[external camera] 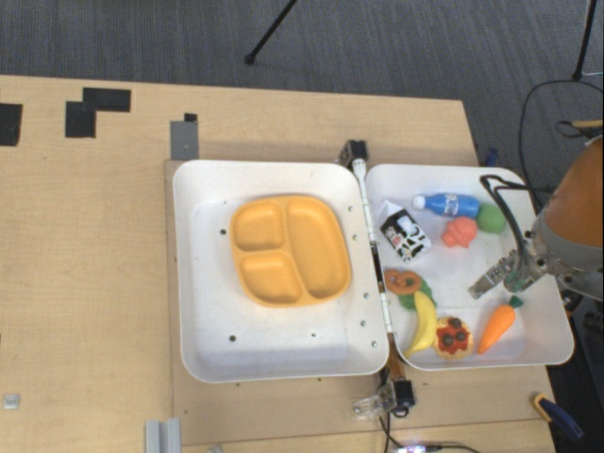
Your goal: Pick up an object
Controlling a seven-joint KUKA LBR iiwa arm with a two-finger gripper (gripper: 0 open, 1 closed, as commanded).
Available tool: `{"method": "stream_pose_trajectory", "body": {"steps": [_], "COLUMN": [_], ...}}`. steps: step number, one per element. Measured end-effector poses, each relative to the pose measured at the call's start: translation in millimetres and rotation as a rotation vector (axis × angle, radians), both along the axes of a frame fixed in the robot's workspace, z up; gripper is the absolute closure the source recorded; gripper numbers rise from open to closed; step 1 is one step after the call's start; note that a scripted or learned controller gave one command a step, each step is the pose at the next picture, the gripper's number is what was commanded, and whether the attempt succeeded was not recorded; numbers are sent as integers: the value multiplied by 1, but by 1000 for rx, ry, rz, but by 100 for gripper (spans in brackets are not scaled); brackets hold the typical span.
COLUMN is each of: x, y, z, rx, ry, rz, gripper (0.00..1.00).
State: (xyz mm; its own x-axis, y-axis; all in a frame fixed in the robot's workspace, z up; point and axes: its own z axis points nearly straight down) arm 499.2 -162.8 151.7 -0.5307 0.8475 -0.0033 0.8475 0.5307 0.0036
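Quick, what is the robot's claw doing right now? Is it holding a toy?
End effector: over the right bin, just above the carrot; no toy seen in it; open or closed cannot be told.

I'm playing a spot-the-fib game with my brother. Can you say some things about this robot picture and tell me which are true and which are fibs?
1. The yellow plate lies in the left bin. True.
2. The toy carrot sits on the yellow plate. False: it lies in the right bin, near the front.
3. The blue bottle lies on its side at the back of the right bin. True.
4. The banana is in the left bin. False: it lies in the right bin, beside a small toy pizza.
5. The gripper is over the right bin, just above the carrot in the picture. True.
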Motion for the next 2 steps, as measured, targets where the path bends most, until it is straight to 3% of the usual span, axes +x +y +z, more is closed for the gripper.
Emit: {"method": "stream_pose_trajectory", "body": {"steps": [1,2], "x": [12,12], "y": [54,54], "z": [24,24], "rx": [2,1], "ry": [0,1], "rz": [-323,-324], "gripper": [100,0]}}
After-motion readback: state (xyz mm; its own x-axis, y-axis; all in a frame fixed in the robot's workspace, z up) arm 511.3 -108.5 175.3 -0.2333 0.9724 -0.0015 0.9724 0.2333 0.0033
